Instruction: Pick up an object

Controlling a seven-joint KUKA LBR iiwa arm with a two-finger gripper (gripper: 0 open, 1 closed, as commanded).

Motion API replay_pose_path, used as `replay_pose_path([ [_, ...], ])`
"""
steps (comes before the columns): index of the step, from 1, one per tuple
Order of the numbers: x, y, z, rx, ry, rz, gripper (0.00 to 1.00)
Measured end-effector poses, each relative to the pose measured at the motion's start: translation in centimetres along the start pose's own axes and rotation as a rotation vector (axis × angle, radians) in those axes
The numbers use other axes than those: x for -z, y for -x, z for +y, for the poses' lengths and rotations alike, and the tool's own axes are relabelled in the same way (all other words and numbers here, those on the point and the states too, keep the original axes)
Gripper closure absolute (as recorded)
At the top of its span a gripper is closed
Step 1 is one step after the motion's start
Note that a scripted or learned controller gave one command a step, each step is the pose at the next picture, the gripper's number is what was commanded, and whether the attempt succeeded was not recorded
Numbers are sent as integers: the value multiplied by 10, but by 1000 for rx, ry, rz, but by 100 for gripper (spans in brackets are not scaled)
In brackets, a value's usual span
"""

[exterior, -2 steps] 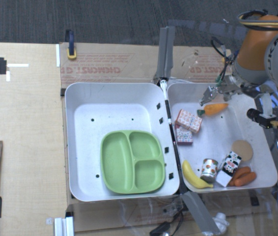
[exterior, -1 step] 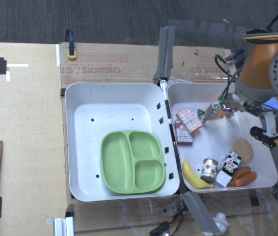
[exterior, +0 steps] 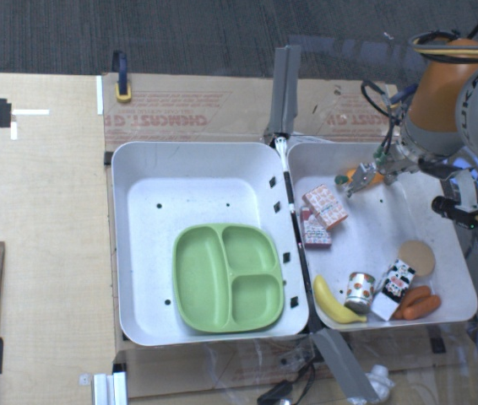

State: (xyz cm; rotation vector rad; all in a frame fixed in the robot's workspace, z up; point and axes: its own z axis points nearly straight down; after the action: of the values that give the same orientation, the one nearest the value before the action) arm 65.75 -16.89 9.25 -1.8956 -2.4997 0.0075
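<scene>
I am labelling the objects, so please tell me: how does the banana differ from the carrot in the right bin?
The banana is yellow and curved; the carrot is orange and nearly straight. The banana lies against the right bin's left wall, the carrot near its front right corner. The banana runs front to back, the carrot more sideways. Both lie flat along the bin's front part.

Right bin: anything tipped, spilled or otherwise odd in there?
Nothing spilled or damaged. The small can lies on its side between the banana and the carton at the right bin's near edge. Two boxes lean against each other by the divider. Otherwise just loose clutter.
</scene>
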Motion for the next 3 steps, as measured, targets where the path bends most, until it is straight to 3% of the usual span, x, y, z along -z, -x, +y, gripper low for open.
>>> replay_pose_path([
  [2, 1, 23, -4, -222, 7, 2, 0],
  [3, 0, 39, -7, -225, 0, 20, 0],
])
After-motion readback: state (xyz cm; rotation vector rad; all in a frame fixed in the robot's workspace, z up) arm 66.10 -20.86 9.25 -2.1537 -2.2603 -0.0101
